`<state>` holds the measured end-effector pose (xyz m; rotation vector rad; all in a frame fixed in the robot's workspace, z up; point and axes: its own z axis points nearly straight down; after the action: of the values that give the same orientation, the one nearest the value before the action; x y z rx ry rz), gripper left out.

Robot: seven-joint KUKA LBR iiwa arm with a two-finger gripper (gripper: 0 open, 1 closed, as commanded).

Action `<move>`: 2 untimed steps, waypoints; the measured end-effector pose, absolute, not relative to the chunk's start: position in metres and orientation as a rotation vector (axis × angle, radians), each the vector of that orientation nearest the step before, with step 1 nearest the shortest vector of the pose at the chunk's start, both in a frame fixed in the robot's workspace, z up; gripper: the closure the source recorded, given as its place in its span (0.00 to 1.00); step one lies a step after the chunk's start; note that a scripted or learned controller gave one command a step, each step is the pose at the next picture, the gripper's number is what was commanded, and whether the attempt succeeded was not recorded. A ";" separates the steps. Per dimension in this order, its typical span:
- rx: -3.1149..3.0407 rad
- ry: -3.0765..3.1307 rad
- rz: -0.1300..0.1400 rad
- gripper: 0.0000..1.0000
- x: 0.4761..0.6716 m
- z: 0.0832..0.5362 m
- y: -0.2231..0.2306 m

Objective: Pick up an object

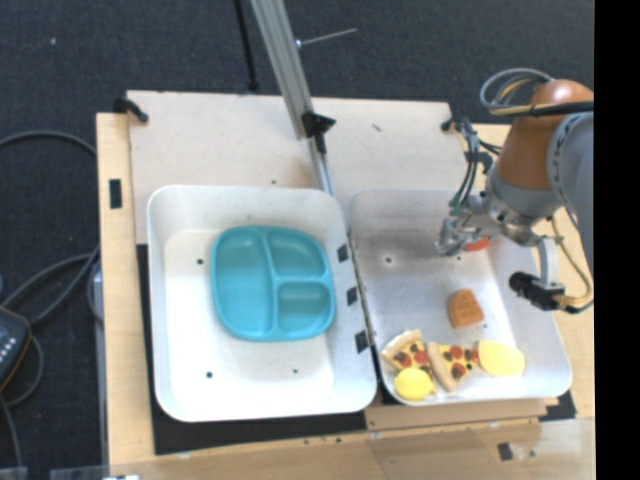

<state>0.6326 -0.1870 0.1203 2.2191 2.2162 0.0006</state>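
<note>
The right-hand bin (pixel 400 218) serves as the landmark here. Over its upper right part, near the far rim, hangs the gripper (pixel 455 238), carried by the grey arm (pixel 545 183) with its orange band, which reaches in across the bin's right rim. The fingers point down toward the bin floor, and something small and reddish shows just beside them on the right, too small to identify. Whether the fingers are spread or closed cannot be told from this angle, and nothing can be seen held between them.

The objects to pick lie in the lower half of that bin, well apart from the gripper. A small brown piece, like a bread roll (pixel 465 309), sits right of the bin's centre. Along the near rim lie, from left to right, a pizza slice (pixel 404 348) in the lower left corner, a round yellow piece (pixel 414 384) touching it from below, a second pizza slice (pixel 453 361) just beside it, and a yellow lemon-like piece (pixel 501 359) toward the lower right corner.

To the left of this bin, touching it side by side, stands the other white bin (pixel 180 368), holding a turquoise divided plate (pixel 272 283) with three compartments, lying flat near its middle.
</note>
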 end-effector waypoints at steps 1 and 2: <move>2.218 2.218 0.005 1.00 0.630 0.166 -0.192; 2.213 2.219 0.007 1.00 0.641 0.226 -0.194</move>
<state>0.6409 -0.1943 0.2257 2.2130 2.2191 0.0066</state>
